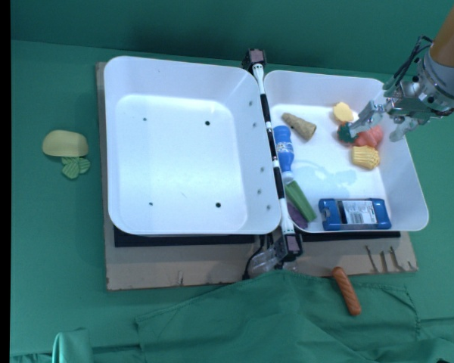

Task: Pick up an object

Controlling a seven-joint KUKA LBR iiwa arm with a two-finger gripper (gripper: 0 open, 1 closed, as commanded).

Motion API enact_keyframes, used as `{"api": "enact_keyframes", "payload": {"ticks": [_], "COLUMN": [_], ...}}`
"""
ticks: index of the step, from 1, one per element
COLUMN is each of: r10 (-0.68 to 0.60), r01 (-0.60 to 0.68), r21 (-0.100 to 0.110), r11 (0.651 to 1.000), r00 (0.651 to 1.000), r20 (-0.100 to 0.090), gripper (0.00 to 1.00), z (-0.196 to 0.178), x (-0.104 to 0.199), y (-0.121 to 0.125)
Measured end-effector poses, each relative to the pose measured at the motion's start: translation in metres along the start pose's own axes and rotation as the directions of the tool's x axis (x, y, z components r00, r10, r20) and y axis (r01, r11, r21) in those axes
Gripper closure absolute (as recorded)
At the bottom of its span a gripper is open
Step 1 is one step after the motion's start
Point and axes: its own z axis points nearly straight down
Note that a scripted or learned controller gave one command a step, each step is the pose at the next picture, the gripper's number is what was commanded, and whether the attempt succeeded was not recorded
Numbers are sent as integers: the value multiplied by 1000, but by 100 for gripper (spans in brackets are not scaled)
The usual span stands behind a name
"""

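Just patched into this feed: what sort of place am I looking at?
Likely a robot grasping test bench, not a kitchen: two white bins on green cloth, toy foods like a cone, and the gripper hovering.

Left bin [129, 89]: open floor, easy access. Right bin [408, 195]: centre patch free btwn blue bottle [283, 148], cone [299, 125], yellow pieces [365, 156] and blue box [355, 212]; toys crowd the far-right corner by claw [378, 123].
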Motion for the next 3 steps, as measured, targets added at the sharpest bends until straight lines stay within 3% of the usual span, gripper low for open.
{"api": "enact_keyframes", "payload": {"ticks": [1,2,3], "r10": [0,-5,0], "r01": [0,5,0], "r21": [8,-14,-22], "r11": [1000,1000,1000], "r00": [1000,1000,1000], "r20": [-3,4,7], "gripper": [0,0,100], "z": [103,128,111], "x": [-8,2,-1], "y": [11,74,74]}}
